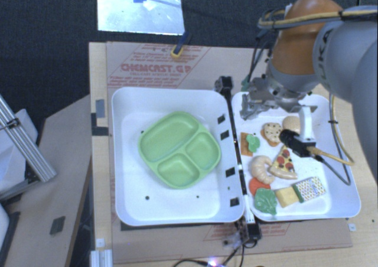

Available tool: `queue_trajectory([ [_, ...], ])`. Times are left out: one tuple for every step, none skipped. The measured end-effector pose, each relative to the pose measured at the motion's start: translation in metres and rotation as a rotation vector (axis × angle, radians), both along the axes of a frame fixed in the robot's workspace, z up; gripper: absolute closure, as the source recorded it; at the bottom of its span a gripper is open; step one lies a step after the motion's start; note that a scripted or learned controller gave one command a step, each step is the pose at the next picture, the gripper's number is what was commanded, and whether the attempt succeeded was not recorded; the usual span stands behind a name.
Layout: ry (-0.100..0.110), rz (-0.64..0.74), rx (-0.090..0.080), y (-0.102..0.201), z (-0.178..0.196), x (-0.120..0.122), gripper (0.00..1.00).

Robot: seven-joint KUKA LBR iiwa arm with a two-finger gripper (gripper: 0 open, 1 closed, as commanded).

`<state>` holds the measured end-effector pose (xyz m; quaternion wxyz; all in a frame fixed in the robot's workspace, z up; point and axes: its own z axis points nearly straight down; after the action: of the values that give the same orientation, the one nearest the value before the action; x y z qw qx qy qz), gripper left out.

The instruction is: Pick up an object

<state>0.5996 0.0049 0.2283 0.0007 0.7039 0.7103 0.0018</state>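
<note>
The right bin (342, 198) holds several toy foods: a chocolate-chip cookie (272, 133), a pale bun (290, 122), a pizza slice (284, 164), a shrimp (260, 167), a red tomato piece (256, 185), a green lettuce leaf (266, 202), a yellow cheese block (287, 197), a checkered wafer (310, 188) and an orange piece with a green top (248, 143). My gripper (253, 108) hangs over the bin's far left corner, just above and left of the cookie. Nothing shows in its grasp.
The left bin (127, 201) contains a green divided plate (179, 149). A black divider with clips (231, 142) separates the bins. A black-and-white fitting (300, 137) and a yellow cable (333, 156) from the arm lie over the right bin's middle.
</note>
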Motion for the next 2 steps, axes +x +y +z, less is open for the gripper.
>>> queue_trajectory([
  [0.001, 0.001, 0.002, 0.06, 0.004, 0.017, 1.0],
  [0.003, -0.003, -0.002, 0.07, -0.014, 0.016, 1.0],
])
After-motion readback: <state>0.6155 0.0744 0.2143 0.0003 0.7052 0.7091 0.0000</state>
